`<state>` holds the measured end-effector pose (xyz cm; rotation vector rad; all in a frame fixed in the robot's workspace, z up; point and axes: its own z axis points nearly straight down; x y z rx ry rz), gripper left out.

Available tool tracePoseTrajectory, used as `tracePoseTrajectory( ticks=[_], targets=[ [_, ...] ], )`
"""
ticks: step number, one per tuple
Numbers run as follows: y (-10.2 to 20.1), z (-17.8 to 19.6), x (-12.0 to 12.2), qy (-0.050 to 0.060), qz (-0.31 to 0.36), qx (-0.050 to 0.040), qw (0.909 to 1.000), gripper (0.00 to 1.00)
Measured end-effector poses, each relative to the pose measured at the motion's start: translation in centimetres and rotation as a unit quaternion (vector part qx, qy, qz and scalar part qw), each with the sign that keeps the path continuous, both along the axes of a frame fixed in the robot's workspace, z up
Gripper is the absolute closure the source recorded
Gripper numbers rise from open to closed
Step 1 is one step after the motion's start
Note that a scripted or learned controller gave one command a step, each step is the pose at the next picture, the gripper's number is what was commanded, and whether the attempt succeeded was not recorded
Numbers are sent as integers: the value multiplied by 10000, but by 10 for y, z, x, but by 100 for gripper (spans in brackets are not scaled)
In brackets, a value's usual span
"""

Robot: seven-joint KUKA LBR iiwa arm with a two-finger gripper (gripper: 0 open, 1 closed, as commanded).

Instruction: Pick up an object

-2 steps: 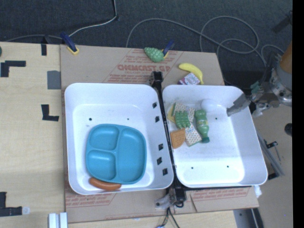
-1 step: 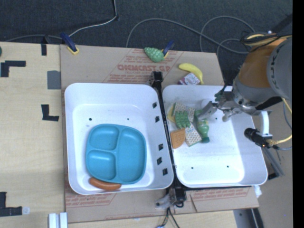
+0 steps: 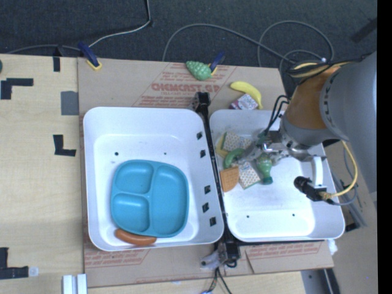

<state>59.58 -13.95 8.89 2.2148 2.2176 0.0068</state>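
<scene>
Claw (image 3: pixel 264 154) low in right bin (image 3: pixel 288 222), grip state unclear, cardboard-covered wooden bench (image 3: pixel 37 164), dark carpet (image 3: pixel 73 11) behind

Robot lab: taped bench (image 3: pixel 37 164), twin bins (image 3: pixel 98 164) (loose cables (image 3: pixel 147 11)).

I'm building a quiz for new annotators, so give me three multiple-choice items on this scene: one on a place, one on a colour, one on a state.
1. Where does the divided plate lie?
A. left bin
B. right bin
C. on the cardboard

2. What colour is that plate?
A. red
B. blue
C. yellow

3. How does the banana lie?
A. inside the right bin
B. on the plate
C. outside both bins

Answers: 1 A, it rests in the left bin. 2 B, it is light blue. 3 C, it lies on the cardboard behind the right bin.
</scene>
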Motion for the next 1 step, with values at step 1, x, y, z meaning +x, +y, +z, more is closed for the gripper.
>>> tracePoseTrajectory(
  ticks=[1],
  targets=[
    [2,12,2,-17,1,22,10000,100]
  ],
)
